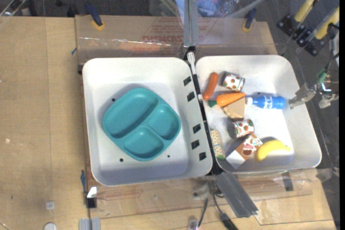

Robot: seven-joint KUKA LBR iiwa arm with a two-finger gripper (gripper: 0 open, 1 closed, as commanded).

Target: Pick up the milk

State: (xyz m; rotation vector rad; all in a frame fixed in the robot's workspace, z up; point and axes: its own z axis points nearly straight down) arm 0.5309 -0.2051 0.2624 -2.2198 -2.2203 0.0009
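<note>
The pincer [303, 96] hangs over the right edge of the right bin [302, 132], a small metallic shape at the end of the arm. It is too small and blurred to tell whether it is open or closed, and nothing shows gripped in it. Just to its left lies a blue bottle [268, 102] with a white cap, on its side and pointing toward the pincer. The milk [243, 150] is a small white carton with red and orange print. It lies tipped over in the near part of the same bin, well apart from the pincer. A yellow banana [273, 148] lies just beside its right side, and a printed can [242, 127] is close behind it. Further left are a wedge of bread [235, 110], a carrot [229, 98], a second can [233, 82] and a reddish sausage [211, 85]. The left bin [97, 116] on the worktop [38, 116] holds a teal divided plate [141, 123].
</note>
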